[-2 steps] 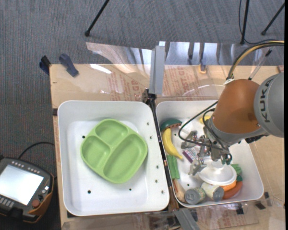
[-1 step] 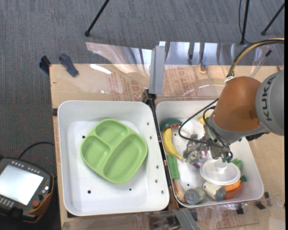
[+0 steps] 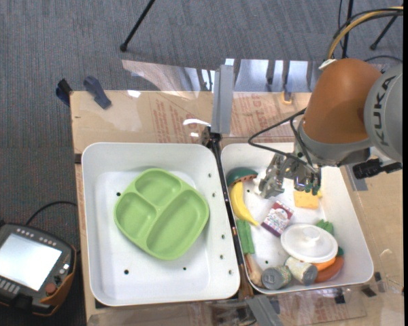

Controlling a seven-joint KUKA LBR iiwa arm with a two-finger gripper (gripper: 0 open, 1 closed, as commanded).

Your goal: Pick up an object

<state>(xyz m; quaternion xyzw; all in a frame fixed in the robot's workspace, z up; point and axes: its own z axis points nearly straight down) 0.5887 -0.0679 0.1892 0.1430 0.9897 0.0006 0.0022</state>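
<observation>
Camera view: pincer (image 3: 289, 176) (fingers blurred) above cluttered bin (image 3: 357, 233)

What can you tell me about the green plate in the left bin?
The plate is light green, looks like plastic, with rounded corners and three compartments split by raised ridges: two smaller ones toward the far side and one larger toward the near side. It lies flat and right way up, turned at a slant, near the middle of the left bin, with nothing on it.

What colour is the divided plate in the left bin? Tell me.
Light green, clearest in the camera view.
</observation>
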